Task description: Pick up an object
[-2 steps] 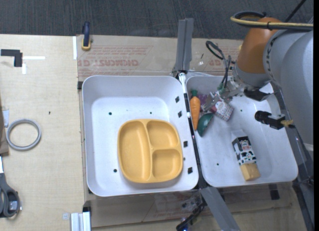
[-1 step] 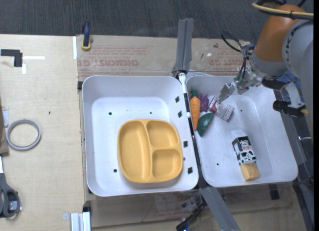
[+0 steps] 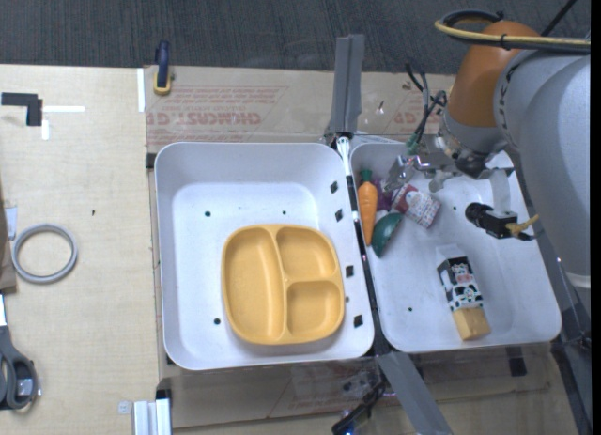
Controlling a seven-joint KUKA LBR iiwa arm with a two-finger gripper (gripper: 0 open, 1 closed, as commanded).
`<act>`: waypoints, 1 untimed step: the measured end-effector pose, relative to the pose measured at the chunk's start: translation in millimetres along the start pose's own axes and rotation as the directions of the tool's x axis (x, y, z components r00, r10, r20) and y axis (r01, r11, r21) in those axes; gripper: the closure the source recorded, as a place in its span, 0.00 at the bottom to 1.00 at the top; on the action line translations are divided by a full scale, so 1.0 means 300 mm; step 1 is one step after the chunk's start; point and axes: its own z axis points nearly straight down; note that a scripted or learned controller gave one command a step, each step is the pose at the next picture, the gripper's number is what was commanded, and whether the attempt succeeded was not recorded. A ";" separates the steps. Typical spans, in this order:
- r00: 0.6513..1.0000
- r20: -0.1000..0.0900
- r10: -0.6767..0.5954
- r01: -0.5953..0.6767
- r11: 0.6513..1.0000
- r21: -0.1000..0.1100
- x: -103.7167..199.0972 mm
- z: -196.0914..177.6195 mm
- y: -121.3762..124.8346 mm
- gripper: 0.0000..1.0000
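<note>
A pale wooden tabletop (image 3: 84, 189) in front of dark carpet carries two shallow white bins, with a sheet of brown cardboard (image 3: 235, 109) tucked under their far edges. From above, the left bin (image 3: 188, 161) holds a yellow divided plate (image 3: 282, 283). Out on the wood at 9 o'clock lie a grey ring of tape (image 3: 43, 278) and, nearer 8 o'clock, a pair of scissors (image 3: 14, 377).

In the right bin (image 3: 423, 316) the gripper (image 3: 404, 172) hangs over the 10 o'clock corner, whether spread or closed I cannot tell. Crowded there are an orange carrot (image 3: 367, 201) along the left wall, a dark green piece (image 3: 386, 233) just beside it, and a small white-and-red packet (image 3: 420, 207) close under the tool. A cow-patterned box (image 3: 463, 297) with a tan end lies apart at 5 o'clock.

The packet looks the likeliest target: light, crinkly and soft, apt to buckle or slide, so best pinched across its narrow middle. The carrot appears smooth and rounded, prone to roll, and it sits tight to the wall. The box looks stiff and flat-sided, the easiest hold, taken across its short width.

Red print on the cardboard is upside down and not legible. The labels on the packet and the box are too small to read.
</note>
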 end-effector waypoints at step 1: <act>0.998 0.001 0.057 -0.057 0.998 0.001 -0.048 0.032 -0.080 0.00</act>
